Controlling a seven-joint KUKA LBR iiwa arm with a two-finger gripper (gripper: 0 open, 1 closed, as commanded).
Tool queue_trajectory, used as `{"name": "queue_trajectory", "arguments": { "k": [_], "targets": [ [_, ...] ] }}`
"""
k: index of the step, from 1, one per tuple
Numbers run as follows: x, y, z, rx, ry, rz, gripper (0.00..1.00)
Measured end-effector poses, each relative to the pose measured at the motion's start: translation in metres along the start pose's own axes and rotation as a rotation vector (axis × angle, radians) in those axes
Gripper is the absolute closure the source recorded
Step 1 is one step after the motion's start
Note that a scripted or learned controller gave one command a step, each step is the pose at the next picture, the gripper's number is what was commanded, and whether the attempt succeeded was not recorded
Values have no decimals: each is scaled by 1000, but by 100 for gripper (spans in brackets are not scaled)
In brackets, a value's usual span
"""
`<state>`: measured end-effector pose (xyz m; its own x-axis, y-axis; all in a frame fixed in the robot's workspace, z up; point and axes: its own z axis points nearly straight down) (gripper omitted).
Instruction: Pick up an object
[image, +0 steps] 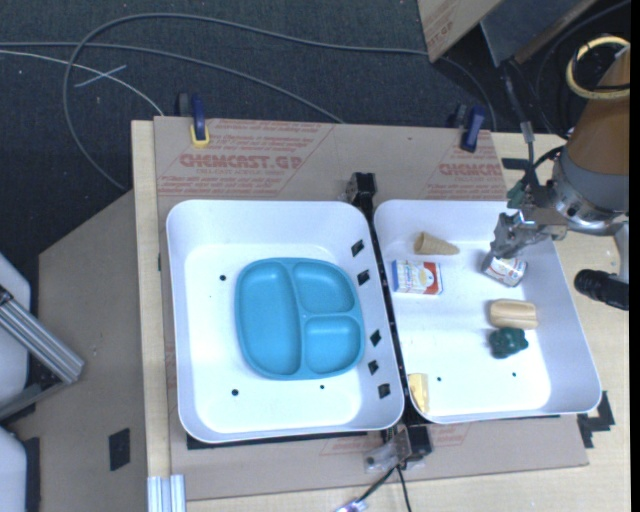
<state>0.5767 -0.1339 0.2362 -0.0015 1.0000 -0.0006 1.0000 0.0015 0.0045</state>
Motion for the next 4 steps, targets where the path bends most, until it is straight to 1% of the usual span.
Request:
{"name": "queue_trajectory", "arguments": {
  "k": [1,2,3,4],
  "targets": [
    [50,-7,-9,5,4,-4,100],
    [102,-28,-1,8,4,-4,100],
    [160,-36,-8,6,3,-5,100],
    [206,-55,2,9,3,-3,100]
  ]
}}
